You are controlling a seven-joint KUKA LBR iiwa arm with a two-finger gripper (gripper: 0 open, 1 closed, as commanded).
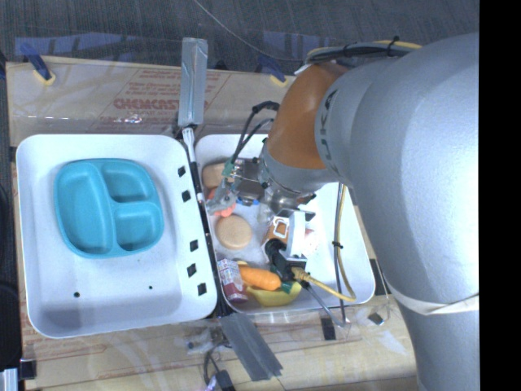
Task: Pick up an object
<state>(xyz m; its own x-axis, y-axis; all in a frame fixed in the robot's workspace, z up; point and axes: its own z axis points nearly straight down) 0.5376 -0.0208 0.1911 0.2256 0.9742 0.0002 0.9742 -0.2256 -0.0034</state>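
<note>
Gripper (226,187) low in right white bin (358,243) beside tan disc (235,233), carrot (260,278) nearby (open or closed: cannot tell). Blue divided tray (107,206) in left bin (49,300).

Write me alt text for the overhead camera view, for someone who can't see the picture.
A grey robot arm with an orange band hangs over the right white bin, which holds small things including an orange carrot and a round tan biscuit. The left white bin holds a blue divided plate.
</note>
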